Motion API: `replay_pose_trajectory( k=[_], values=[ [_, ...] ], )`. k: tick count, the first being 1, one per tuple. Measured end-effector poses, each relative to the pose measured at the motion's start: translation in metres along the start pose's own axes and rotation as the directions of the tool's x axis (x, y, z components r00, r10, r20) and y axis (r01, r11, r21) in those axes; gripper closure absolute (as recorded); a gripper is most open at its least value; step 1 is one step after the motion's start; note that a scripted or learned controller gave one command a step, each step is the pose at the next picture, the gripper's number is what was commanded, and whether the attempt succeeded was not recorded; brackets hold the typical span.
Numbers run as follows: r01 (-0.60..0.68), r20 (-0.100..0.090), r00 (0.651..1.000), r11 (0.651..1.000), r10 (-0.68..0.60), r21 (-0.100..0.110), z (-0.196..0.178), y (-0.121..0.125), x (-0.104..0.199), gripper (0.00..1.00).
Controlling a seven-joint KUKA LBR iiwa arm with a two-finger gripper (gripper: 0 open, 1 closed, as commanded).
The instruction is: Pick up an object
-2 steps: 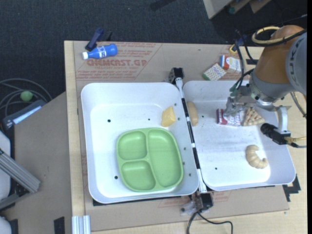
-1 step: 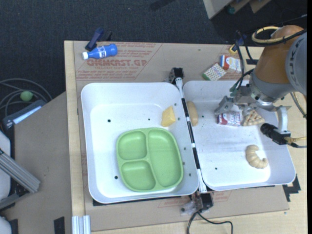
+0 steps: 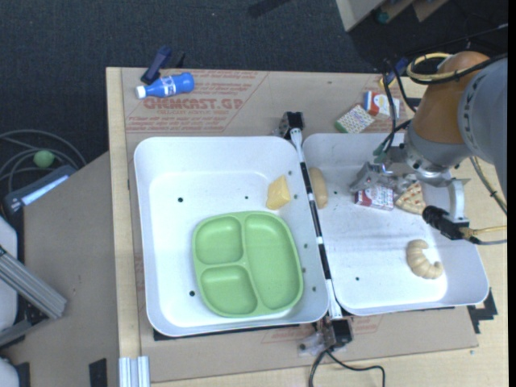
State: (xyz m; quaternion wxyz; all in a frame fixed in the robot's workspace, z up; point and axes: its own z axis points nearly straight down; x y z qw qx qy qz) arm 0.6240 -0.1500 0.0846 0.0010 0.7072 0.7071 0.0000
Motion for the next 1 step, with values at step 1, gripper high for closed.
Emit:
replay_pose_trajectory(
  k=[1],
  values=[
    [0.0, 0.0, 1.0, 1.0, 0.0, -0.003, -0.0104, 0.0007, 0.0001, 1.0]
  ],
)
